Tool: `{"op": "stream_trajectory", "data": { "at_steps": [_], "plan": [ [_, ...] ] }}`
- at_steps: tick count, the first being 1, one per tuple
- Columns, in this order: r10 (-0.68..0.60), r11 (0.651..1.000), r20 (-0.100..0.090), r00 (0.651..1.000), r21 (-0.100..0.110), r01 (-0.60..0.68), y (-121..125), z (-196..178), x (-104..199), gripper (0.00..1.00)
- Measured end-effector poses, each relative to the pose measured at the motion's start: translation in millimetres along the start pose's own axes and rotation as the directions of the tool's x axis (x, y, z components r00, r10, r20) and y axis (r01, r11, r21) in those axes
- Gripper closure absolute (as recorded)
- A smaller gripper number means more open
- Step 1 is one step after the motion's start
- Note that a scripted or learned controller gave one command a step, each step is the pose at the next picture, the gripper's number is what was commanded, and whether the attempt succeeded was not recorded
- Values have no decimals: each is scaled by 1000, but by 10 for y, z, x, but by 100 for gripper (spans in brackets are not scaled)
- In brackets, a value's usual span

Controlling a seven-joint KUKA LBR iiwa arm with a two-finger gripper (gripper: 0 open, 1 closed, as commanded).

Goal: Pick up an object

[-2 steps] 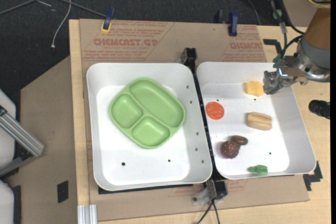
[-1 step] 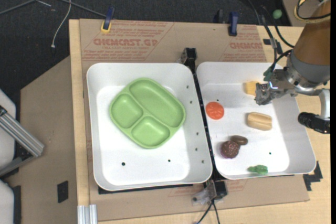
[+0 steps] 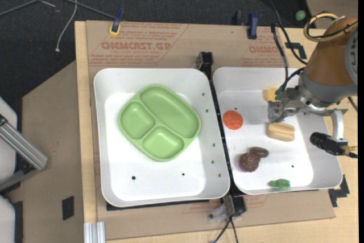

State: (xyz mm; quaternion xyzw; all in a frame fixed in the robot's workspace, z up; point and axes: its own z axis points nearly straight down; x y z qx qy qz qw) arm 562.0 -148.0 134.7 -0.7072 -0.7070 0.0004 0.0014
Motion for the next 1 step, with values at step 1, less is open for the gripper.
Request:
{"op": "stream_trajectory", "data": {
  "at_steps": [1],
  "plan": [
    [0,1000,0,1000,0,0,5,504,5,0]
  ]
}}
